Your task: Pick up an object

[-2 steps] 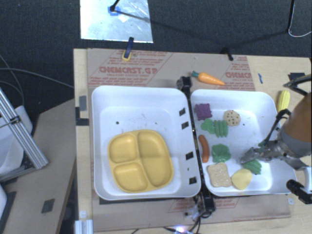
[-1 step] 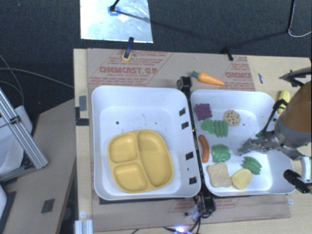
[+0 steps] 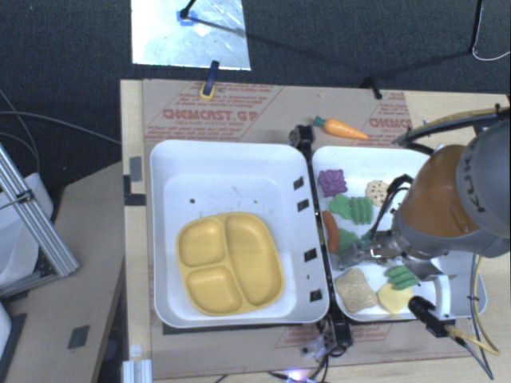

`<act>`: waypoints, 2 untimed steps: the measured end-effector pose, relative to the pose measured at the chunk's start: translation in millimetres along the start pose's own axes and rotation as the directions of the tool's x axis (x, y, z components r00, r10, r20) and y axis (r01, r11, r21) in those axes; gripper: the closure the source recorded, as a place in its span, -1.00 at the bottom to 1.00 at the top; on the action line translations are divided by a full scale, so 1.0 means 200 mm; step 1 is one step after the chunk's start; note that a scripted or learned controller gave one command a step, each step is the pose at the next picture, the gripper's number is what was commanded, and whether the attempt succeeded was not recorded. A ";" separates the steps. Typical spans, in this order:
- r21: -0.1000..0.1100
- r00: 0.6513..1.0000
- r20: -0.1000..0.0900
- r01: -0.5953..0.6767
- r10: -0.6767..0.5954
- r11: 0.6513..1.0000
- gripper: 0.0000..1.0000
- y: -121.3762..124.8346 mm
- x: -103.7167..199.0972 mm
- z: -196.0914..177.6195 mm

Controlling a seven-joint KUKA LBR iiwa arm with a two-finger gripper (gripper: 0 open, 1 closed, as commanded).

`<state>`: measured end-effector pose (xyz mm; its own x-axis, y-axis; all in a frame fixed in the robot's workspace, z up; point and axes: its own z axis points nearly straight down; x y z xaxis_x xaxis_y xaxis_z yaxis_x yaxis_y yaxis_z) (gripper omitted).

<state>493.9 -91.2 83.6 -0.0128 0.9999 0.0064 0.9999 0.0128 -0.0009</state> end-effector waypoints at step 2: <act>-0.002 1.000 0.007 -0.014 0.014 1.000 -1.00 -0.04 -0.36 -0.01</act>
<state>486.3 -162.5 84.3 0.0011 1.0000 -0.0005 1.0000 -0.0011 0.0014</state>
